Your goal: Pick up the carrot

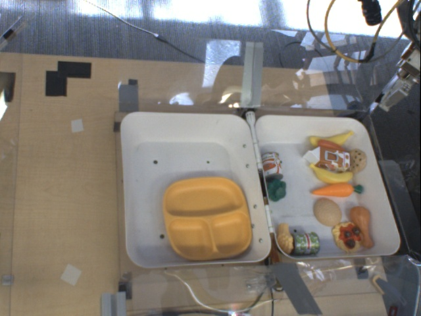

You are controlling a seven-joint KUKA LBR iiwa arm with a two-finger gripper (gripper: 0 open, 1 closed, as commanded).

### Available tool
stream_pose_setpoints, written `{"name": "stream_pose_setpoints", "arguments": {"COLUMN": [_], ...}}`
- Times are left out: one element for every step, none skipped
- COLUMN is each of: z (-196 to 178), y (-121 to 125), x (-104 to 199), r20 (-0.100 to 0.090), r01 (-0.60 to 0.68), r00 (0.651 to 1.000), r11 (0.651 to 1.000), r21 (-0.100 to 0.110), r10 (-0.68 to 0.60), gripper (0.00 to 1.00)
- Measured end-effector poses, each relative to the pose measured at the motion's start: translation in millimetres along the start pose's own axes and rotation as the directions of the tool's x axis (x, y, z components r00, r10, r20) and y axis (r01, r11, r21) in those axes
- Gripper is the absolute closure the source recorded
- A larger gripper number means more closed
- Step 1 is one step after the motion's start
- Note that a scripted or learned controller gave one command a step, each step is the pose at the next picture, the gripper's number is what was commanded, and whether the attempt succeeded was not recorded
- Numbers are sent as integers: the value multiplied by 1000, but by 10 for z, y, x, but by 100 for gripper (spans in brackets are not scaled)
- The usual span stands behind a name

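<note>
Overhead slanted view of a wooden desk (59,196) bearing two shallow white bins side by side. The left bin (141,143) holds a yellow-orange compartment tray (207,217), lying flat toward its near side. The right bin (289,137) holds the assorted items: the carrot (335,190), orange with a small green top pointing right, lies roughly level near the bin's centre-right, just below a small carton (333,158) flanked by two bananas (332,139), with a cookie (358,159) at the carton's right. Just below the carrot sits a beige egg (327,211); to the right of the egg lies a brown drumstick (362,224), and beside it a small pizza piece (346,236). A green-banded can (306,243) lies near the front wall, and a second can (271,164) and a dark green item (276,189) sit against the left wall. The pincer (398,92) appears at the upper right, outside the bins and well apart from the carrot; whether it is spread or pressed together cannot be told.
</note>
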State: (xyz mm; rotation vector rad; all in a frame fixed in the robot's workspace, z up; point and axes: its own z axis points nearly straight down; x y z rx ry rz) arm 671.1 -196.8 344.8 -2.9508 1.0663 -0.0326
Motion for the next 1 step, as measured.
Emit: {"name": "stream_pose_setpoints", "arguments": {"z": [349], "y": [258], "x": [-235], "r20": [11], "r01": [304], "r00": [953], "r11": [953], "r21": [0], "r10": [-304], "gripper": [100]}}
